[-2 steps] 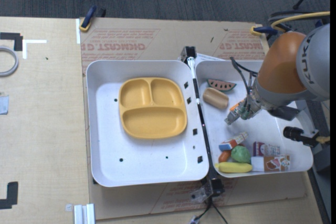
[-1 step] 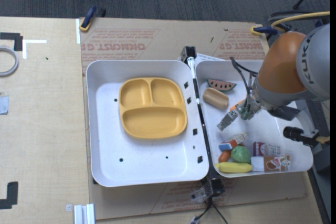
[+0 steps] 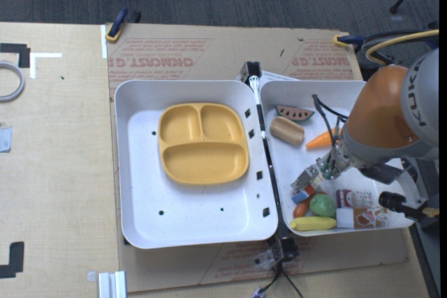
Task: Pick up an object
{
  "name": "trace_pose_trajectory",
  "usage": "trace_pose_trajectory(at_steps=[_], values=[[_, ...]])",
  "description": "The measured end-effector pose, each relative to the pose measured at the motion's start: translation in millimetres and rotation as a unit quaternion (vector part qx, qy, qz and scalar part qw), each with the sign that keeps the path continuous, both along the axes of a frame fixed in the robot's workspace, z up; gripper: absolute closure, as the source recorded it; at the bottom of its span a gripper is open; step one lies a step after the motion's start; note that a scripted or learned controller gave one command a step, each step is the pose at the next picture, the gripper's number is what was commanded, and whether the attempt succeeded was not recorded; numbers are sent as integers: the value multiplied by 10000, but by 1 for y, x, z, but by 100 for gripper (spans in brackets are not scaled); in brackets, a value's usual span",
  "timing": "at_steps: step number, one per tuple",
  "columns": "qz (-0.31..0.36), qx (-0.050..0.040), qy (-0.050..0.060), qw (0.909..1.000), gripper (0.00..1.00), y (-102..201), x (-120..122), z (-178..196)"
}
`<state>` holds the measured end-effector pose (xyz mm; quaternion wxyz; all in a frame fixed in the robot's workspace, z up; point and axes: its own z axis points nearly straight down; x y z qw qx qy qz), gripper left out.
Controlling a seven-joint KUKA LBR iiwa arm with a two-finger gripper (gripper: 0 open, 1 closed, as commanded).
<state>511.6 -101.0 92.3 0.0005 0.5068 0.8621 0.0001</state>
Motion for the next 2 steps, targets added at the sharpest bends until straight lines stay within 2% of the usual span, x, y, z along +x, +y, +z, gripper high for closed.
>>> trace_pose_trajectory(at_steps=[1, 2], values=[[-10, -1, -14, 10000, 100, 0, 1, 10], [2409, -5, -11, 9705, 100, 79, -14, 100]])
